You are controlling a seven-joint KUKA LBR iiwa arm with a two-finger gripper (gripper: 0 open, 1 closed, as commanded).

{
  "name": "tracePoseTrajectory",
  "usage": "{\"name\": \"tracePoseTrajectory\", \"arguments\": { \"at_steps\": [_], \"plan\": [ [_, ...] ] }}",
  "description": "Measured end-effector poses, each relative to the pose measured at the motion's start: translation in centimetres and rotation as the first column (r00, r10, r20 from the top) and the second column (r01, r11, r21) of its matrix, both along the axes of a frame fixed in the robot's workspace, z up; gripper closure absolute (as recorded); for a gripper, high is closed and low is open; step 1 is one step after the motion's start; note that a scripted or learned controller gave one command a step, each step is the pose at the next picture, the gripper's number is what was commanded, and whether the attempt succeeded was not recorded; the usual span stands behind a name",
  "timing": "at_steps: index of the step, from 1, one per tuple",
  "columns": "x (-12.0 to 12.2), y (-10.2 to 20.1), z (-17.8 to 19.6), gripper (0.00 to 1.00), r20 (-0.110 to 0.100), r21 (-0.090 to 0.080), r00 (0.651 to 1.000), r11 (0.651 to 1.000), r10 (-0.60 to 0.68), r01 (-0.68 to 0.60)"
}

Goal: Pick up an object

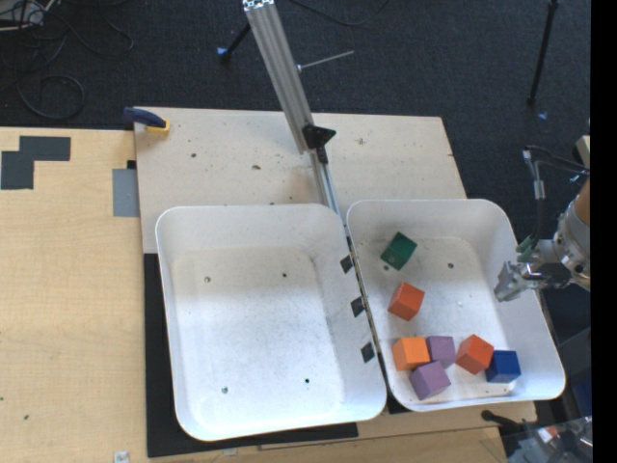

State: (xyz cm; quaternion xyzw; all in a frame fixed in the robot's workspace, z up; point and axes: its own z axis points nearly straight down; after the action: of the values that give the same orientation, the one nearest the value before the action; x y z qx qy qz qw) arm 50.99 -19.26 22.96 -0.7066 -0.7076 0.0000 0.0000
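Observation:
The right bin [482,215] holds several blocks. A green block [398,251] lies toward its back, with an orange-red block [406,301] just in front of it. Near the front edge sit an orange block [412,352], two purple blocks [441,347] [428,379], a red-orange block [473,353] and a blue block [503,365]. My gripper [512,284] hangs at the bin's right rim, right of all the blocks and touching none. Nothing shows between its fingers.
The left bin [193,225] lies beside the right one, with black clips along the shared wall. A slanted aluminium post [284,75] rises behind the bins. A blue-and-yellow clamp [147,119] sits on the board's back left corner.

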Motion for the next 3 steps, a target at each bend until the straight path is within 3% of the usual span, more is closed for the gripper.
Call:
{"name": "tracePoseTrajectory", "arguments": {
  "at_steps": [3],
  "plan": [
    [1.7, 17.1, -0.3, 1.0, -0.003, 0.003, 1.0, 1.0, 0.005, -0.005]
  ]
}}
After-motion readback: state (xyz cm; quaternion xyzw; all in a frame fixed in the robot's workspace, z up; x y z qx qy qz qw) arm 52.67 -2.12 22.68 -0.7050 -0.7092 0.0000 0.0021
